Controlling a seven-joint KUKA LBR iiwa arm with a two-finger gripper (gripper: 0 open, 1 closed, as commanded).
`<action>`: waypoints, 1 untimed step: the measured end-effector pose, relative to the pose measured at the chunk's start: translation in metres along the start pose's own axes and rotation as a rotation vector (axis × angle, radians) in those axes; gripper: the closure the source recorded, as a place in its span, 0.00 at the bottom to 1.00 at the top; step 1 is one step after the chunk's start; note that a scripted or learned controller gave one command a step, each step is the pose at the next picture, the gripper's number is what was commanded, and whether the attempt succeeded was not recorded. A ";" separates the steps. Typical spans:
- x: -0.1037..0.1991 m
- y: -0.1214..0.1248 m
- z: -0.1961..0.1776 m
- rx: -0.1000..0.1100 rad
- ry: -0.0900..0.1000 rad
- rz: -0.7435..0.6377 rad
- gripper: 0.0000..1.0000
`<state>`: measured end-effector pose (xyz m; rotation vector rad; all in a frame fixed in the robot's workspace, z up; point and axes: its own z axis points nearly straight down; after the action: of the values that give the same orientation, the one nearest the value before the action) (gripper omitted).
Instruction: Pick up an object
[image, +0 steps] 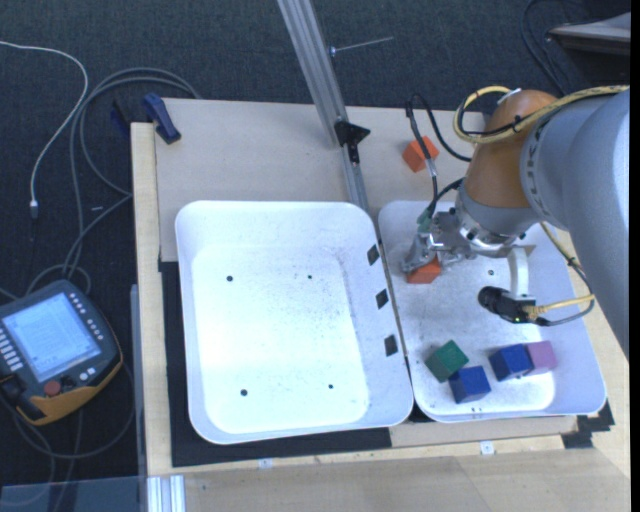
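The orange block (425, 271) sits in the upper left of the right bin (580, 400), right of frame centre. It looks small, light and rigid, with flat sides I would pinch squarely. My jaws (424, 255) hang directly over it, touching or nearly; whether they clasp it I cannot tell.

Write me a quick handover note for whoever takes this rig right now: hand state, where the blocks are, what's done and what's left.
Hand: low in the right white plastic bin, at its upper left, right over a small orange block; whether it grips the block cannot be told.
Other things in that bin, near its front edge: green block, two blue blocks, pink block.
A second orange block lies on the bench behind the bins.
Done: arm is at a block. Left: confirm the grasp and lift.
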<state>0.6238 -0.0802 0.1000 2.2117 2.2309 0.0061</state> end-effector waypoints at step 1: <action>0.069 -0.040 -0.105 -0.004 0.001 0.002 1.00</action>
<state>0.5830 -0.0119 0.2046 2.2121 2.2275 0.0112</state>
